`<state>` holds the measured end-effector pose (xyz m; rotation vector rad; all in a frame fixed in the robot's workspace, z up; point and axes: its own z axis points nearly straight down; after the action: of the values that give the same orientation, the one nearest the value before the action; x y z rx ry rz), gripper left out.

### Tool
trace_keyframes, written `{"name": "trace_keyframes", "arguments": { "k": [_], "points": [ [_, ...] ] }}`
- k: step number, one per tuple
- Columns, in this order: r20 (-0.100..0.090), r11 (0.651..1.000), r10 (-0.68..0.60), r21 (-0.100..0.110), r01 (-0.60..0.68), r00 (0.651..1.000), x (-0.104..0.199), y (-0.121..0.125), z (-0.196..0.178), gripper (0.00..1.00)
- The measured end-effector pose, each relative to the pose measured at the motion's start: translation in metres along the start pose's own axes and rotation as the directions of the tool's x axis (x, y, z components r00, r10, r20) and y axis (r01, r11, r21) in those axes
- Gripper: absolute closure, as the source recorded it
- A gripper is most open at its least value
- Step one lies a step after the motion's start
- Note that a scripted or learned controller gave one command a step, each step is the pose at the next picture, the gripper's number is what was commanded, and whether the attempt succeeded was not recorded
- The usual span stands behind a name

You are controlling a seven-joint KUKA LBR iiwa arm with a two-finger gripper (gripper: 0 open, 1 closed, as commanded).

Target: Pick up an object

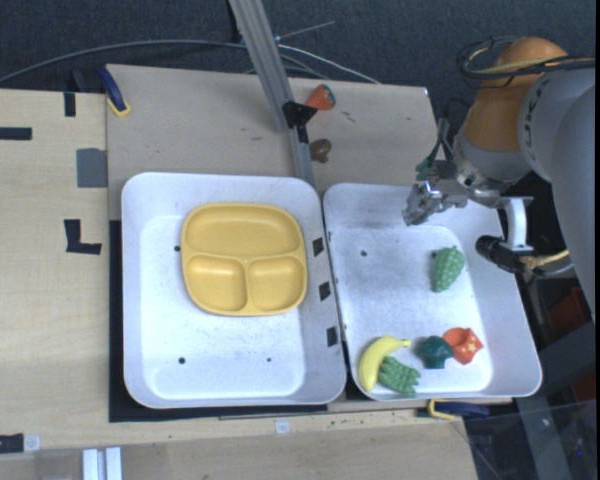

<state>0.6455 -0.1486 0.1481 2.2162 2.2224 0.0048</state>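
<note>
My gripper (418,208) hangs over the far edge of the right bin (380,278), above bare floor. A green grape bunch (446,268) lies a little to its right and nearer the camera. Along the bin's near edge lie a yellow banana (377,356), a second green piece (400,376), a dark teal toy (435,351) and a red-orange toy (464,344). Nothing shows between the fingers.
The left bin (150,298) holds a yellow divided plate (245,258). A grey pole (265,53) slants down from the top to the bins' far junction. The arm's grey body and orange band (505,108) fill the upper right.
</note>
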Motion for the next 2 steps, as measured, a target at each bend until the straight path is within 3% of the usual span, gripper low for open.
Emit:
{"name": "trace_keyframes", "arguments": {
  "k": [2],
  "points": [
    [0.001,1.0,0.0,-0.002,0.0,1.0,0.0,-0.002,-0.12,1.0]
  ]
}}
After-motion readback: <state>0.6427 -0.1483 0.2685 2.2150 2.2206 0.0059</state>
